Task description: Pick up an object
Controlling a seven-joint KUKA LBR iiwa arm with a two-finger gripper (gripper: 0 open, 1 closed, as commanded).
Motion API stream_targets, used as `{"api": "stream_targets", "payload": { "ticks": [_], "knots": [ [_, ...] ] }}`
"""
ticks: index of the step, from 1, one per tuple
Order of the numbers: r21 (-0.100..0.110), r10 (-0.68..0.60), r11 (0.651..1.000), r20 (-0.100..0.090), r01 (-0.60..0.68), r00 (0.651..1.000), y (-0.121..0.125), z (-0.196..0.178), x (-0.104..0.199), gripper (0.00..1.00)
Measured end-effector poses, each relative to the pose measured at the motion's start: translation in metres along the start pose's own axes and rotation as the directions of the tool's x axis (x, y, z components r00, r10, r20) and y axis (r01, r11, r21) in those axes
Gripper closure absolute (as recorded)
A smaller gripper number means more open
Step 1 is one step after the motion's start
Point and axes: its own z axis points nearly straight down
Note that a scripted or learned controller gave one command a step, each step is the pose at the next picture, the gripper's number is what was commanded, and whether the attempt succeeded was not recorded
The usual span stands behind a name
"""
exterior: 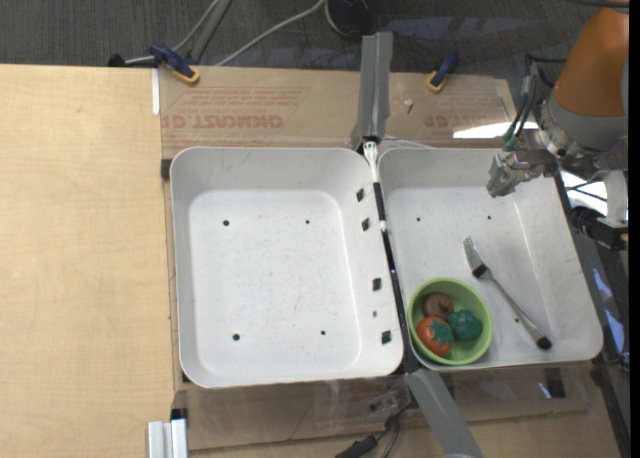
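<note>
Above the right bin's point(560, 341) far edge hangs the claw point(503, 178), its spread impossible to tell; green bowl point(452, 321) and brush point(505, 292) lie near the front; a blind descent risks missing both.

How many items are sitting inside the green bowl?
3. In the green bowl, right bin: a brownish piece at upper left, a red-orange piece at lower left, a teal piece at right. More could be hidden underneath.
</note>
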Motion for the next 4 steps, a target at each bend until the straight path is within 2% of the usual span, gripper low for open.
{"api": "stream_targets", "payload": {
  "ticks": [1,2,3,4],
  "knots": [
    [0.002,0.000,1.000,-0.001,0.000,1.000,-0.001,0.001,0.000,0.00],
    [0.005,0.194,0.981,-0.002,-0.194,0.981,-0.088,0.105,0.054,0.00],
    [0.004,0.468,0.884,0.002,-0.468,0.884,-0.002,0.015,0.010,0.00],
    [0.006,0.499,0.866,0.001,-0.499,0.866,-0.066,0.107,0.053,0.00]
  ]
}}
